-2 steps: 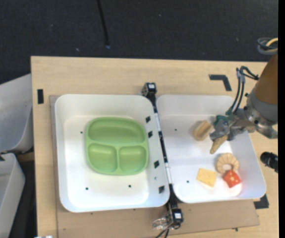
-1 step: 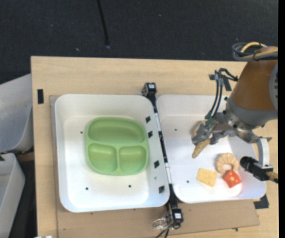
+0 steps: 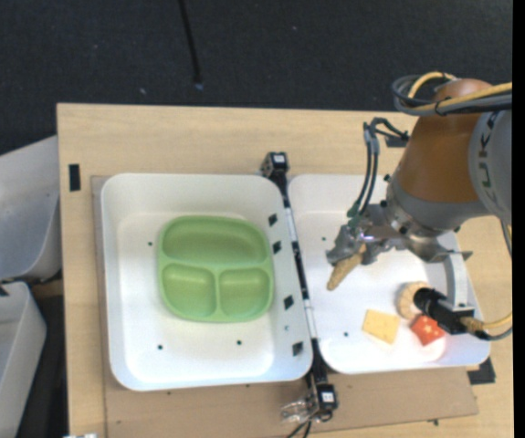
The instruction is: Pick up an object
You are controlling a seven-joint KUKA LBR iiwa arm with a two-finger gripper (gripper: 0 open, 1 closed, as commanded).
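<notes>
Tan stick-shaped piece [image 3: 338, 274] sits in the right bin [image 3: 335, 354], near its left wall, tilted, top end right at my gripper [image 3: 353, 249]. Can't tell if the gripper is apart or clamped on it. Yellow wedge [image 3: 381, 326], red piece [image 3: 428, 330] and beige round piece [image 3: 412, 297] lie toward the front right. Green divided plate [image 3: 215, 267] in left bin [image 3: 134, 354].

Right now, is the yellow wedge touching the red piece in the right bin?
Apart. The camera view shows bare white bin floor between the yellow wedge and the red piece.
</notes>
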